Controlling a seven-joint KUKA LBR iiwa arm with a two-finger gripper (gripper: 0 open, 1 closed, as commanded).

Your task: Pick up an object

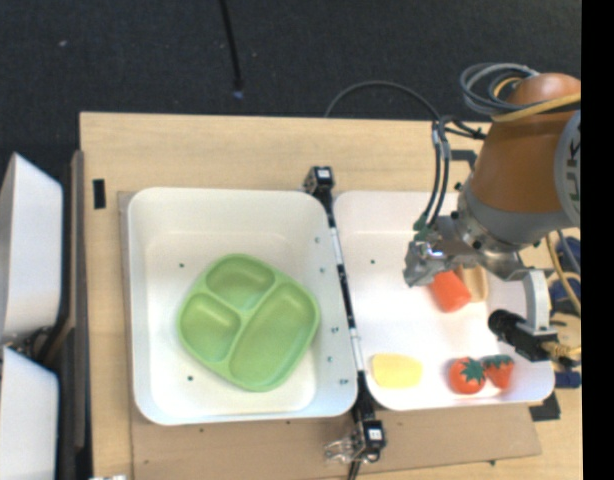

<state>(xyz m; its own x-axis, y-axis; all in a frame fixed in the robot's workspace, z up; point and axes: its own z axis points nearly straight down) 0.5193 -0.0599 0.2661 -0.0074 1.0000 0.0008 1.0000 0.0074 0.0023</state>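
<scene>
Arm's gripper [437,268] sits low in the right bin [387,318], just beside an orange block [449,291]; finger state cannot be told. Green divided plate [249,321] lies in the left bin [157,268]. Yellow piece [396,371] and tomato toy [468,376] lie nearer the right bin's front rim. Judged: nothing lifted yet.

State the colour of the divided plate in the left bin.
Light green divided plate, in the camera view.

We see a green plate [249,321] in the left bin [147,268]; the gripper [432,264] is over an orange toy [449,291]
</scene>
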